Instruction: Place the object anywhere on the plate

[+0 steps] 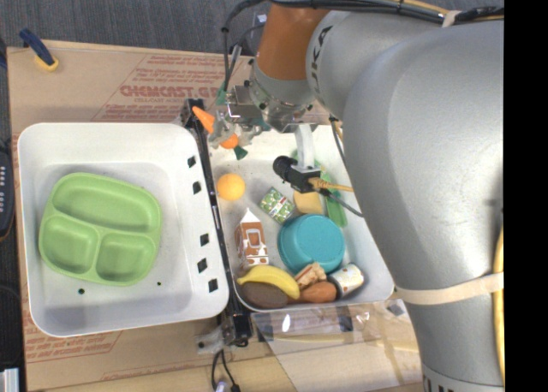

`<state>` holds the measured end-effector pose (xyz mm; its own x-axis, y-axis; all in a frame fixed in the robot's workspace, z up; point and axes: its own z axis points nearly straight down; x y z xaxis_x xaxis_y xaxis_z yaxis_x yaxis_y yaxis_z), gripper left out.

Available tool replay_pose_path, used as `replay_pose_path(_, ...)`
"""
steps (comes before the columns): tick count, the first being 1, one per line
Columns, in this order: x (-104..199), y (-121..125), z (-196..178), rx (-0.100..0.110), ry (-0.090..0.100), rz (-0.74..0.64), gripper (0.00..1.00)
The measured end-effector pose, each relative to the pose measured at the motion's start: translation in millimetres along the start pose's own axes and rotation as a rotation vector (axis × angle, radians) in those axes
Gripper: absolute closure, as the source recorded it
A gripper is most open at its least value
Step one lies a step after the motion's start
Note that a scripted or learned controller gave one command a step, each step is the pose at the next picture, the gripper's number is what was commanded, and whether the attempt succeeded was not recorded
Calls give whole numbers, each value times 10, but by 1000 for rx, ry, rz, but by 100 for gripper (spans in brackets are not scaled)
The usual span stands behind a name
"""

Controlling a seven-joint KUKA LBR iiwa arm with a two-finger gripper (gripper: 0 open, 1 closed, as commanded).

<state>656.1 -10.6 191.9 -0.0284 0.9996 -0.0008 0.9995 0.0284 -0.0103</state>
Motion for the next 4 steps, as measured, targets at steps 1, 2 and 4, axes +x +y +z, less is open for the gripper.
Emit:
replay_pose_path(1, 488, -42, -851, -5, -2, 246, 100)
replay_pose_path(2, 177, -534, -374, 6, -5, 254, 100)
replay_pose_path(4, -38, -1308, 31, 3, -1, 321, 0)
